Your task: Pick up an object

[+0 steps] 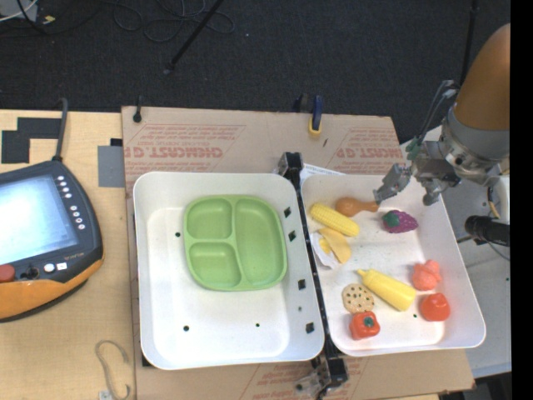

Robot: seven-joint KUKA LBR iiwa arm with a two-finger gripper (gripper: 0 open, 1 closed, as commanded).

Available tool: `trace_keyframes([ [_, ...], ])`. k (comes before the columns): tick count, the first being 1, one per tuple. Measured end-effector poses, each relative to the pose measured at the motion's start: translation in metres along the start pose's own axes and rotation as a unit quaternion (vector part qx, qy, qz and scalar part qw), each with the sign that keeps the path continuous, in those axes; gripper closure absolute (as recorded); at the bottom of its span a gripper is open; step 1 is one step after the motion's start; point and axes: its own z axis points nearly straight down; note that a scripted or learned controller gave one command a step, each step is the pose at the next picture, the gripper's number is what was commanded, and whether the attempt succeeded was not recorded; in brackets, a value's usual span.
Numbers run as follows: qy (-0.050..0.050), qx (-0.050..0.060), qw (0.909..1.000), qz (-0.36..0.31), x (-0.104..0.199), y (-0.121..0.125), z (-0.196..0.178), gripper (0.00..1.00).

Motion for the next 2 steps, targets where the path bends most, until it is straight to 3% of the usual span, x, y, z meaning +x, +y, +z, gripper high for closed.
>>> trace_keyframes([
  [1, -0.001, -0.005, 1.0000, -0.001, 0.000, 0.001, -0.006, 0.00],
  [2, 0.000, -0.002, 1.0000, -0.002, 0.006, 0.003, 0.061, 0.00],
])
